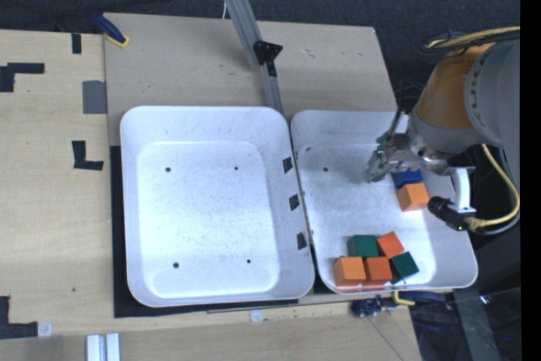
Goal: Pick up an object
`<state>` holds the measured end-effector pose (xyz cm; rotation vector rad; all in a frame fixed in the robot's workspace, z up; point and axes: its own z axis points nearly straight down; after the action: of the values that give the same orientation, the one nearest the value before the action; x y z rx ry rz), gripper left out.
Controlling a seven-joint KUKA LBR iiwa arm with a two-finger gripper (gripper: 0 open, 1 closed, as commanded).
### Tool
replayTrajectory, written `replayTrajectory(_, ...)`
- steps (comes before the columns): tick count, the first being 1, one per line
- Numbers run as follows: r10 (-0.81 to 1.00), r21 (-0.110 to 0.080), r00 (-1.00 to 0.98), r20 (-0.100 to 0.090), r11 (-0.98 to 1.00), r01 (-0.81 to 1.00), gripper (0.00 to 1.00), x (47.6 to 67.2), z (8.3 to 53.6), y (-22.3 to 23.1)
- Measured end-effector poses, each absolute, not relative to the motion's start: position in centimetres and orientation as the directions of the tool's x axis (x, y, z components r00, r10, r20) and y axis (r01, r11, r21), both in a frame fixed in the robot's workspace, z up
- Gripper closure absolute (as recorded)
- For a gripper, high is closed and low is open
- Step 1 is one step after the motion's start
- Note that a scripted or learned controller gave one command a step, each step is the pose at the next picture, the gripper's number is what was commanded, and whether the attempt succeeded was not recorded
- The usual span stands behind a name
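Blue block (pixel 408 178) and orange block (pixel 413 196) lie in the right bin (pixel 338 135), just beside the gripper (pixel 378 167) (its grip cannot be made out), which hovers in approach; closing on one block comes next.

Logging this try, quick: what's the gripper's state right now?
Gripper: cannot be told; low in the right bin, beside the blue block; nothing visible in it.
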<state>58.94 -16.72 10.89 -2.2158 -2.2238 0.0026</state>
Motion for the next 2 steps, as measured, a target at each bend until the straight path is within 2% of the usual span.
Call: replayTrajectory(2,1.000,0.006,-0.003,-0.002,0.003,1.000,1.00,59.2,23.2,-16.2)
